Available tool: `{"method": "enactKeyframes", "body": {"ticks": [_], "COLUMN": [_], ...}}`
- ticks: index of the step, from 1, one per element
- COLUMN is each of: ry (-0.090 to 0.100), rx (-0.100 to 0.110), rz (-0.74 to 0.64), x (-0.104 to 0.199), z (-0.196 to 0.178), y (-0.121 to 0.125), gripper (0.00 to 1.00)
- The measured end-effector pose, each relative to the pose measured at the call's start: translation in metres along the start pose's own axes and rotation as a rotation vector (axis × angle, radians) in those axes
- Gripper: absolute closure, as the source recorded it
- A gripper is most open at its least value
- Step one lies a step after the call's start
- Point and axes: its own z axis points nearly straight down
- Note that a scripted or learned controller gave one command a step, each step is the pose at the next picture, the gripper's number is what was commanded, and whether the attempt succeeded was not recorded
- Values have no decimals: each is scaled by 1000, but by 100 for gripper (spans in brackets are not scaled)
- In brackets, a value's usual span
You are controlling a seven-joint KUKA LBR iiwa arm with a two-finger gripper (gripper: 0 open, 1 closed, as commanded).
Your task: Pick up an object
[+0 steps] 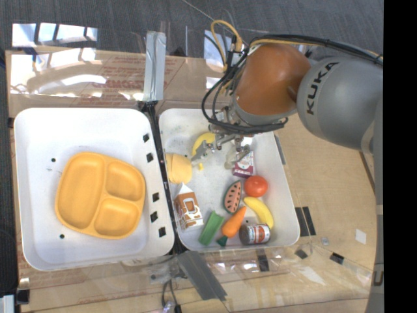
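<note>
Where the arm reaches in over the right bin (284, 175), the gripper (225, 146) hangs low at the bin's far end, close above a small yellow banana (202, 139); whether the gripper is released or clenched cannot be told, and nothing is seen grasped. Toward the bin's near side: purple carton (244, 167), tomato (257, 186), watermelon slice (233, 196), second banana (258, 210), carrot (233, 222), green piece (210, 228), tin can (255, 233). Against its left wall: yellow cup (178, 167), brown carton (188, 210). Left bin (39, 126) beside it bears a yellow divided tray (100, 194).
</note>
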Motion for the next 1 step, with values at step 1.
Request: {"method": "enactKeyframes", "body": {"ticks": [1], "ry": [3], "rx": [2], "rz": [-30], "x": [-45], "z": [4], "y": [-5], "gripper": [0]}}
